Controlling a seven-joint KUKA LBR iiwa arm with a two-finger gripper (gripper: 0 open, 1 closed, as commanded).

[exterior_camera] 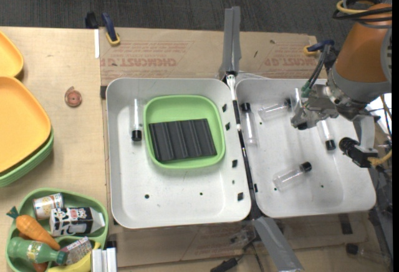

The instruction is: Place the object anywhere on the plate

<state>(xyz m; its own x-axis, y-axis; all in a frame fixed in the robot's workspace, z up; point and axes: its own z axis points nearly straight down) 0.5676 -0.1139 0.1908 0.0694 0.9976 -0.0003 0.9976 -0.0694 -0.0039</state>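
Grey arm (349,87), orange band, green cable

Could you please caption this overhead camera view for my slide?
Gripper above right bin of clear tubes; green plate in left bin.

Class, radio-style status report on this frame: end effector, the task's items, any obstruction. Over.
End effector low over right bin, among clear vials; grip unclear. Green plate in left bin, black ridged pad on it. One vial beside plate. Path clear.

Grey arm (365,46) reaching from right, hand (303,116) lowered
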